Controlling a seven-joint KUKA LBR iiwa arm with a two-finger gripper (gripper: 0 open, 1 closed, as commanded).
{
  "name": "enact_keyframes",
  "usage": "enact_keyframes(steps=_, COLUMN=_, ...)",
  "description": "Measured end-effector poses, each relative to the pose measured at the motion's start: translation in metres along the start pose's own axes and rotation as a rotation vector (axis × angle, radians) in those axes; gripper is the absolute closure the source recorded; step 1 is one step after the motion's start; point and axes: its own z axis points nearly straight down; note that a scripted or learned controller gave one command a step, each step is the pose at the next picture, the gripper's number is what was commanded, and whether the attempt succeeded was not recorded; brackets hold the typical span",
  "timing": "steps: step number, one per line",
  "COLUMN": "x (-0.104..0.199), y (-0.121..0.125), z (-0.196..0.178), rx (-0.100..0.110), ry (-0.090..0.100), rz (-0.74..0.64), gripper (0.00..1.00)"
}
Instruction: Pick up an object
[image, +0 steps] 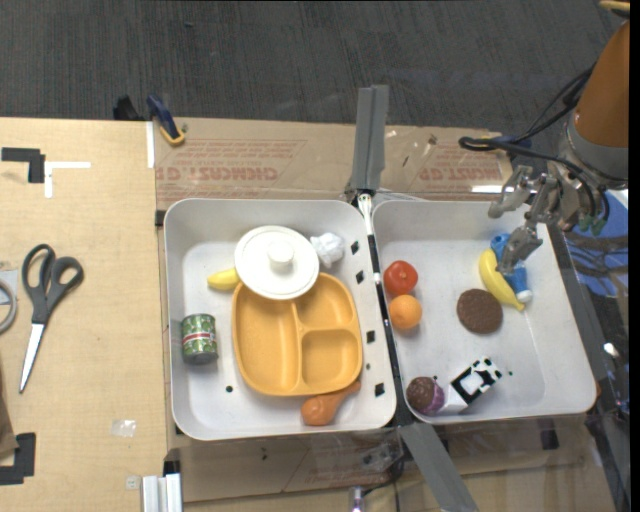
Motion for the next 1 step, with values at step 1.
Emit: enact_keyframes(steps=1, x=-0.0163, y=-0.0018, z=0.1484, rx=0.0, ry=0.001, rz=-0.059, gripper=0.0)
